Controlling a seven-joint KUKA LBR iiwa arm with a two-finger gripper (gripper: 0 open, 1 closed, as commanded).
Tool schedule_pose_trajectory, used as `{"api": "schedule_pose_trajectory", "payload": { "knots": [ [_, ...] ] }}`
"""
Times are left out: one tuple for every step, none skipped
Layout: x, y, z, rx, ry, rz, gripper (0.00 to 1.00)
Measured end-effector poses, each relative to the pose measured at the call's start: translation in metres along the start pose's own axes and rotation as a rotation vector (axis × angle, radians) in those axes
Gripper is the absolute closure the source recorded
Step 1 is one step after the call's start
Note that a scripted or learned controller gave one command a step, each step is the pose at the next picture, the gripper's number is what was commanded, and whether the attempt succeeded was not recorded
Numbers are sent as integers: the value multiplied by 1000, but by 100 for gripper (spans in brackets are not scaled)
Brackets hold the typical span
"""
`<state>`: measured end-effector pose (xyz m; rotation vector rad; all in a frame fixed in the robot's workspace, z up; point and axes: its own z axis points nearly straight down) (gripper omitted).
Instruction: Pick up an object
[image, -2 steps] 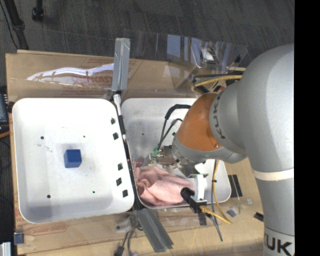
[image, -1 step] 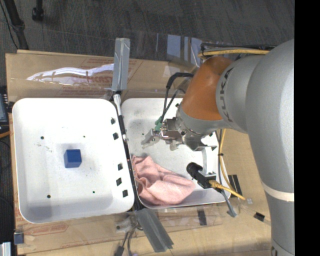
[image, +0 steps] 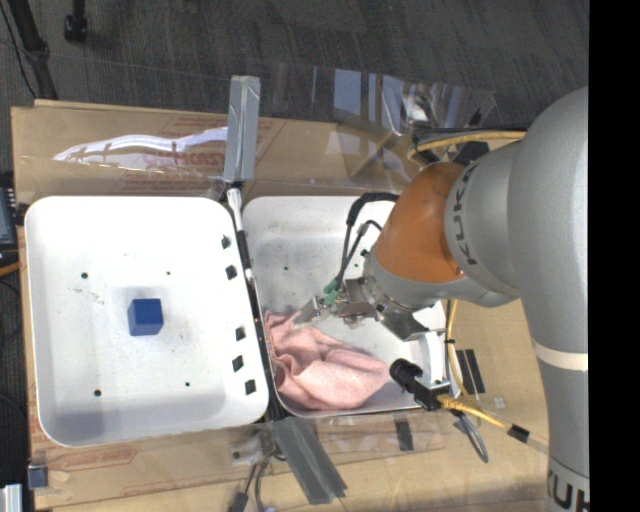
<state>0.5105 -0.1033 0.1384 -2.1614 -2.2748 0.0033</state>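
A crumpled pink cloth (image: 322, 368) lies in the near part of the right bin (image: 290, 235). My gripper (image: 325, 302) hangs low over the cloth's far edge, and a fold of pink fabric rises up toward it. Whether the fabric is between the fingers is hidden by the wrist. A small blue cube (image: 146, 316) sits alone in the middle of the left bin (image: 60, 230).
The grey arm with its orange band (image: 430, 240) covers the right half of the right bin. Black clips (image: 240, 340) line the divider between the two bins. Cardboard and clear plastic film (image: 150, 150) lie behind the bins.
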Motion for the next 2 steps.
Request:
{"api": "schedule_pose_trajectory", "payload": {
  "knots": [
    [7, -13, 47, -2, 0, -55, 0],
    [0, 34, 46, -1, 0, -30, 0]
  ]
}}
